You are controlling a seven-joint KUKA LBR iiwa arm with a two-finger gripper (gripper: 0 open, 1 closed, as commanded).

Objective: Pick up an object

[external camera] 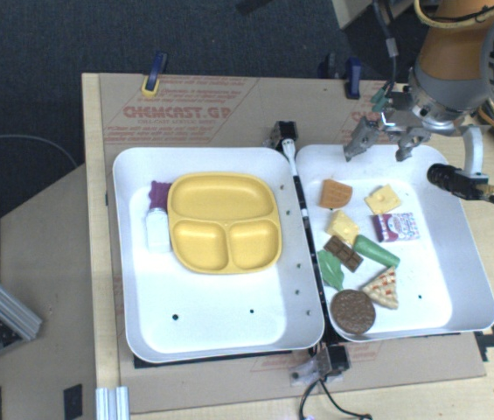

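Right now the end effector [378,143] hangs over the far rim of the right bin [465,261], its two fingers spread wide with nothing between them. One fingertip sits near the bin's far left corner, the other further right, both above the white rim rather than above any item.

Candidates all lie nearer the camera in that bin: a brown block [336,193], a yellow cheese piece [383,200], a purple packet [397,227], a second pale yellow piece [344,227], a dark chocolate bar [343,253], a green stick [376,250], a pizza slice [383,289] and a round cookie [352,311]. The left bin [133,234] holds a yellow tray [225,221] and a white bottle [156,227].

The brown block looks the best pick: it is nearest the fingers and stands apart from its neighbours, so the fingers can straddle it cleanly. To do this well, the arm should move toward the camera until centred over the block, descend straight, and close only once both fingers flank it. The crowded cluster around the chocolate bar and green stick seems riskier, since a finger could land on a neighbour.
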